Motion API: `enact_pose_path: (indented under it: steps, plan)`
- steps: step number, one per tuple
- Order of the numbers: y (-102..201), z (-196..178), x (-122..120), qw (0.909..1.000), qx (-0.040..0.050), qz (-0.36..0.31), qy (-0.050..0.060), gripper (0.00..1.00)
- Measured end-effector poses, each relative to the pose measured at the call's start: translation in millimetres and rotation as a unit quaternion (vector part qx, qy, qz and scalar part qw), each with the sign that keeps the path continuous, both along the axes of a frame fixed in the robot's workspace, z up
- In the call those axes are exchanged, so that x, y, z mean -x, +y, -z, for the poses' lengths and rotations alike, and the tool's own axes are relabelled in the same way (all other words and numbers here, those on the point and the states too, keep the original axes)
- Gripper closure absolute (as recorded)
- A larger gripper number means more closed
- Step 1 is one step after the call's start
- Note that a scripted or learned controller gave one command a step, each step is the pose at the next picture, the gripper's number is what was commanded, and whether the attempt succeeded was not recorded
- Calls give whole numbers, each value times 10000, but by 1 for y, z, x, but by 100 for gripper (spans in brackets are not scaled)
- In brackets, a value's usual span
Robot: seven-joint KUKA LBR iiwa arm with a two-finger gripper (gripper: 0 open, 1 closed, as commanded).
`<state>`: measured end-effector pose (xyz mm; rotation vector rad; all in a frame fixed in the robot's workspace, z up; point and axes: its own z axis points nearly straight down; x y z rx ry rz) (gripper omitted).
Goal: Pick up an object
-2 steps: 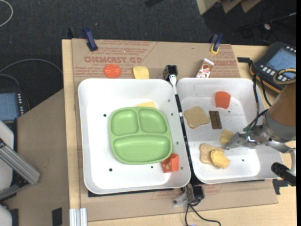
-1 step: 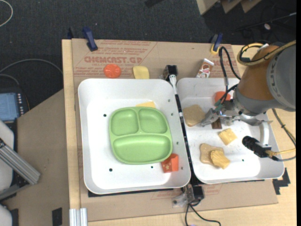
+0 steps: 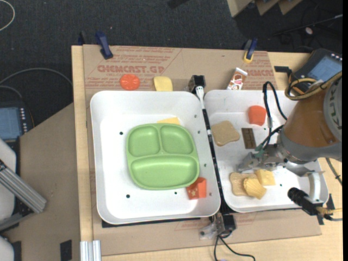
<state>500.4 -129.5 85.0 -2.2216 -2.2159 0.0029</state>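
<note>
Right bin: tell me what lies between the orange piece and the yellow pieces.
In the camera view, a small brown block lies between the orange piece and the yellow pieces, with the gripper just below it.

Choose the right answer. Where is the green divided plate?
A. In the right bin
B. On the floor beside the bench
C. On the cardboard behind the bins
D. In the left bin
D: the green divided plate lies flat in the middle of the left bin, while the right bin holds the small food pieces and the end effector.
</note>
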Motion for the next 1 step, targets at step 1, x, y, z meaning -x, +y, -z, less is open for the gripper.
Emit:
enact_pose_path:
  steps: [1]
  plan:
    - [-63,0,23,10000,13,19,-5,0]
